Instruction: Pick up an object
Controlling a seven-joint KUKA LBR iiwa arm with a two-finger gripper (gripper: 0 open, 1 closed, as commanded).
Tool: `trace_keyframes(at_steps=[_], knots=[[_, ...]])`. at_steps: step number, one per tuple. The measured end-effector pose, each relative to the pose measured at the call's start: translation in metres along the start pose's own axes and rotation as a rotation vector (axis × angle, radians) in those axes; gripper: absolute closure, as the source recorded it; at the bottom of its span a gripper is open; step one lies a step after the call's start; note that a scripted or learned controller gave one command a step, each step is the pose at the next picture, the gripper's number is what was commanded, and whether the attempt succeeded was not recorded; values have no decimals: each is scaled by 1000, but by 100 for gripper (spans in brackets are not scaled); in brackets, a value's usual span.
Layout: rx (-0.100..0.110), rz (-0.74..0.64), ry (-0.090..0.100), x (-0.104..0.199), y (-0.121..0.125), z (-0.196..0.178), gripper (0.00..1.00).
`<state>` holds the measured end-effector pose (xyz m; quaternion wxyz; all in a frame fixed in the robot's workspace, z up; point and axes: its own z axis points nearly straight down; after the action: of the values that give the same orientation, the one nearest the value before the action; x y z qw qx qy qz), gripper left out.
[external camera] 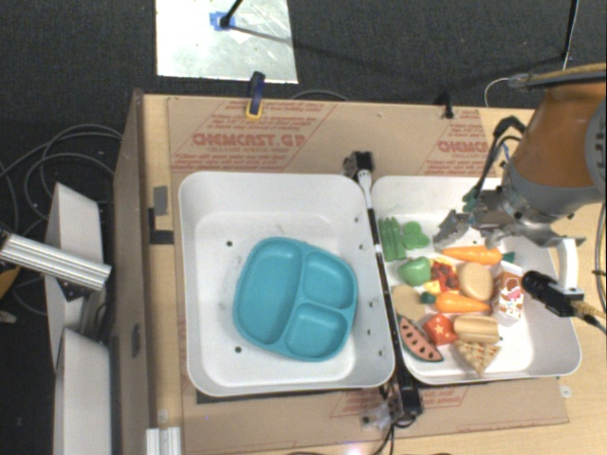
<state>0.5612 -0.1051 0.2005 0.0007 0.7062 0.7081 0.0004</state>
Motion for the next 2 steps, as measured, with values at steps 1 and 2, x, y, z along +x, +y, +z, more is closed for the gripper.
trace_keyframes(at_steps=[1, 2], knots=[[-14, 6, -6, -19, 3, 86, 0], [-31, 3, -14, -10, -54, 108, 0]])
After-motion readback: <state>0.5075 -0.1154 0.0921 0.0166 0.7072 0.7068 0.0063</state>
